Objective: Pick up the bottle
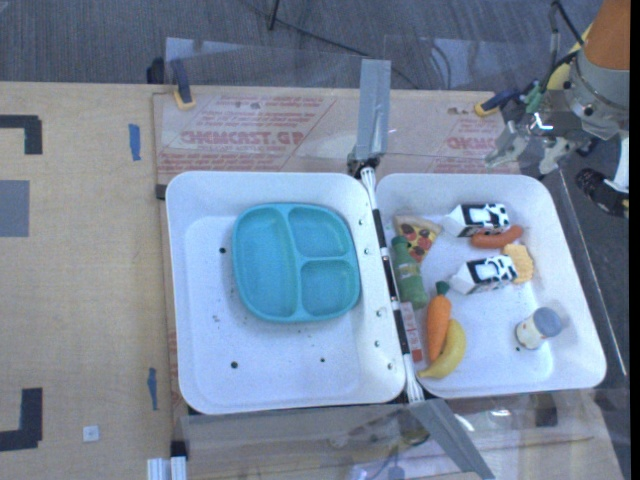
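Bottle [407, 269] lies in right bin [575, 268] (left wall).

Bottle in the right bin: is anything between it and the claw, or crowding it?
Nothing stands over the green bottle. It lies along the right bin's left wall, pizza slice by its top, carrot just right. The claw hovers above the bin's far edge.

teal plate [296, 262], carrot [438, 320], banana [449, 353]

Tray [296, 262] in left bin [200, 358]; bottle [407, 273] along right bin's [570, 358] left wall.
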`<state>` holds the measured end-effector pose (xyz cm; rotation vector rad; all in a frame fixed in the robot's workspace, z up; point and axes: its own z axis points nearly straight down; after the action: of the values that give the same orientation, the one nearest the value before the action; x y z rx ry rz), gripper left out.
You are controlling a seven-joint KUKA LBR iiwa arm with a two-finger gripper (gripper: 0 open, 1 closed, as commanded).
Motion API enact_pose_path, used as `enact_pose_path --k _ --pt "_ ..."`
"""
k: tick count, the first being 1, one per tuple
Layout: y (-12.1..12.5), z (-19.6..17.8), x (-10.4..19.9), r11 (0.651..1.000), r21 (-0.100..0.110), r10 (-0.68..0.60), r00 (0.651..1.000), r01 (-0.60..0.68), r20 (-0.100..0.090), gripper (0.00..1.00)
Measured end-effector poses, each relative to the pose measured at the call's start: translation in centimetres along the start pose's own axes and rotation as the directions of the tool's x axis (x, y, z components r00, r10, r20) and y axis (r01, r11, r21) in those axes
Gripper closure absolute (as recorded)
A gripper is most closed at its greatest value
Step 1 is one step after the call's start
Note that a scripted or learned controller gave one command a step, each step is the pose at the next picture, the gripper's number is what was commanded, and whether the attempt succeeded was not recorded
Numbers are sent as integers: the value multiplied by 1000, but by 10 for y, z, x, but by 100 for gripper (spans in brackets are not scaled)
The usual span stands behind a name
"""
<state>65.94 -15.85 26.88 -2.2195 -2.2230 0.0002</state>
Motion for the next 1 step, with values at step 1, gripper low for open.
enact_pose_path --k 1 --pt "-32 148 -13 969 1 246 969 -246 0 0"
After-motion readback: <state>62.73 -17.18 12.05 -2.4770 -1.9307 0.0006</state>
